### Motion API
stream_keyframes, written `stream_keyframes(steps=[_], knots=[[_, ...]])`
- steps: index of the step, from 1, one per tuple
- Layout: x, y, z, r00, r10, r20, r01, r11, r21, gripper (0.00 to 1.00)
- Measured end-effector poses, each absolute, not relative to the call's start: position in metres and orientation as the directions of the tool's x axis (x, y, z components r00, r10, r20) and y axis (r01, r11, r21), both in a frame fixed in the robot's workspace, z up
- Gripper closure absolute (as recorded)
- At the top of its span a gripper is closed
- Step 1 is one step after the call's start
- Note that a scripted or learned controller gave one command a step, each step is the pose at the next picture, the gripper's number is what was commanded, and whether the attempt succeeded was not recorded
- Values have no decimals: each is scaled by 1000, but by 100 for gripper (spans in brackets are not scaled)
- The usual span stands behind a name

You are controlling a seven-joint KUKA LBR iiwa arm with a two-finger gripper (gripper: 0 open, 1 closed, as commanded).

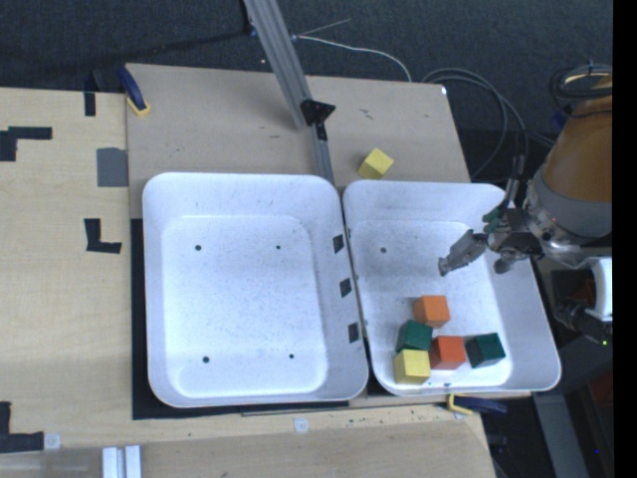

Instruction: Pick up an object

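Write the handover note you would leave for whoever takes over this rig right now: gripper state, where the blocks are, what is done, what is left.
Gripper: over the right bin, upper part, nothing between its fingers; open or shut unclear.
Blocks: orange block, two green blocks, red block and yellow block clustered at the right bin's near end. Another yellow block lies on the bench behind the bins.
Done: nothing picked up.
Left: descend on one block, grip, lift.
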State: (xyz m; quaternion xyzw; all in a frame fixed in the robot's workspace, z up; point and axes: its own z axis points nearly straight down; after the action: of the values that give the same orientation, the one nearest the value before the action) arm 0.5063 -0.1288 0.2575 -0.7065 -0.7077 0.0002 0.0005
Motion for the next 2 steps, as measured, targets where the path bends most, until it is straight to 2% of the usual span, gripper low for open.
stream_keyframes(steps=[1, 2], knots=[[526, -123, 124, -2, 1000, 1, 1000, 2, -9, 0], [557, -140, 95, -2, 1000, 0, 1000, 2, -2, 0]])
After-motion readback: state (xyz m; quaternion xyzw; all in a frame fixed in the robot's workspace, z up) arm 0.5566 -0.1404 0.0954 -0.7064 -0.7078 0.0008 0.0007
